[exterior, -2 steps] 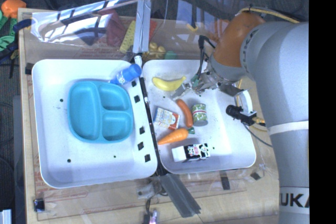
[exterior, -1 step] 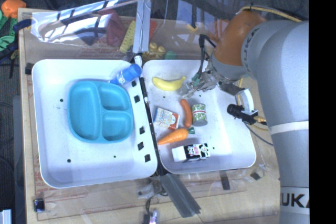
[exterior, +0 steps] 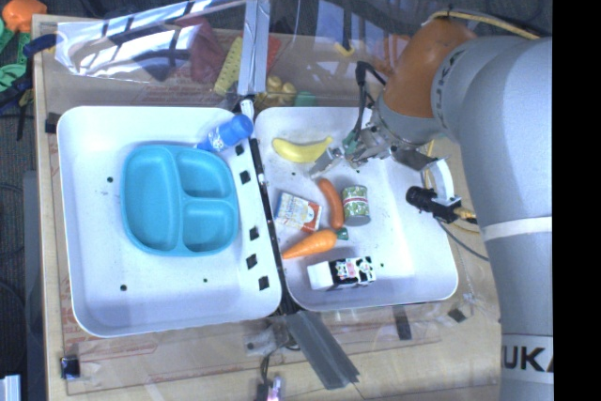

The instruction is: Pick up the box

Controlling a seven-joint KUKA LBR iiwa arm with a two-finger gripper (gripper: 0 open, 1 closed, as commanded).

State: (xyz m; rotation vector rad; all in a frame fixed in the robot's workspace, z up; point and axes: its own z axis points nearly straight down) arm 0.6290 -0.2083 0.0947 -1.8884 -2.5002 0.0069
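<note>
Right bin [exterior: 427, 272]: the box [exterior: 342, 272], cow-patterned, is seen lying near the front wall, below a carrot [exterior: 310, 245]. The gripper [exterior: 349, 149] is positioned beside a banana [exterior: 300, 148], well apart from the box; finger state cannot be told

The tray [exterior: 178, 200] is light blue in a white bin [exterior: 84, 277]. In the other bin [exterior: 423, 268] lie a yellow banana [exterior: 299, 148], an orange carrot [exterior: 310, 245], a green can [exterior: 355, 204] and a white box [exterior: 341, 272] with black cow patches. The arm [exterior: 498, 136] is grey with an orange band [exterior: 427, 61].
</note>
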